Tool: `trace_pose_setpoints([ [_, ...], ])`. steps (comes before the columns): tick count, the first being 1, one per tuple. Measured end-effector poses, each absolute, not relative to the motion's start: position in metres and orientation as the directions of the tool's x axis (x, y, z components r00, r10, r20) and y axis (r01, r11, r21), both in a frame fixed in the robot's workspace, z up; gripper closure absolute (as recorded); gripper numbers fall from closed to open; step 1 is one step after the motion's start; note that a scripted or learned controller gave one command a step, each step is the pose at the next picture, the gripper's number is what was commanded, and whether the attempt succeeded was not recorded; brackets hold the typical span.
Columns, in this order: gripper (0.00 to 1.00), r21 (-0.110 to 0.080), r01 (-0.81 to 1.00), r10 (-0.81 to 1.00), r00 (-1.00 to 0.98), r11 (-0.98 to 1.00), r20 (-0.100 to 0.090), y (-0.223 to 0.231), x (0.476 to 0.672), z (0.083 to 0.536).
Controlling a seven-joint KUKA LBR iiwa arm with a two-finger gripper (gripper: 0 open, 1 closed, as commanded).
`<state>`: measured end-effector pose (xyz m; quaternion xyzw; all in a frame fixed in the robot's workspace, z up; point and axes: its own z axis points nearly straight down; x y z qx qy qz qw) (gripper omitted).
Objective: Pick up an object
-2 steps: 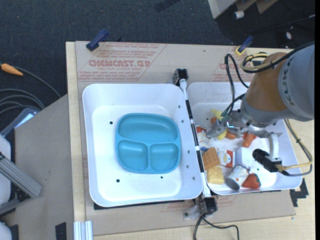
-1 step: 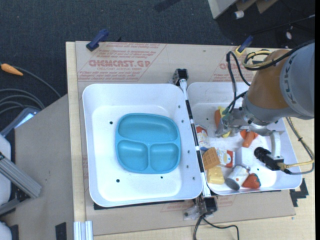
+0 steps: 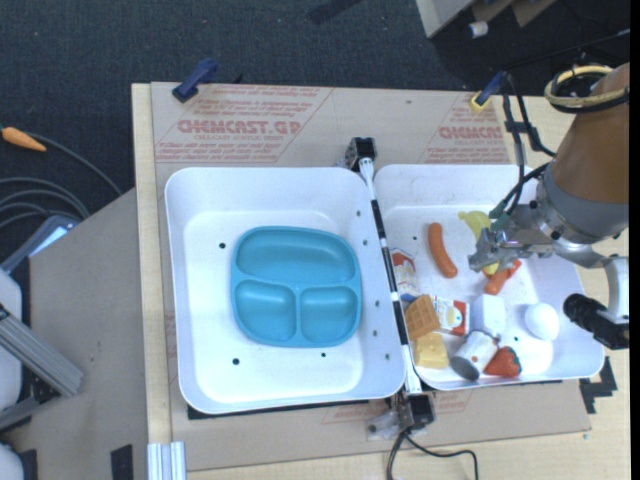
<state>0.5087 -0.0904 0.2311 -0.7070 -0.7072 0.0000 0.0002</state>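
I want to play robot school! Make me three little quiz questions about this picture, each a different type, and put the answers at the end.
1. True or false: the blue divided plate sits in the left bin.
2. Which bin does the gripper hang over? A) left bin B) right bin C) neither
3. Fill the gap: the hot dog lies to the ____ of the gripper in the picture.

Key: 1 true; 2 B; 3 left
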Motion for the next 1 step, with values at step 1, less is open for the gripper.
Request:
trace_pose_setpoints([
  [1,1.0,-0.003,1.0,1.0,-0.001,0.001,0.002,-0.0526,0.479,0.2482],
])
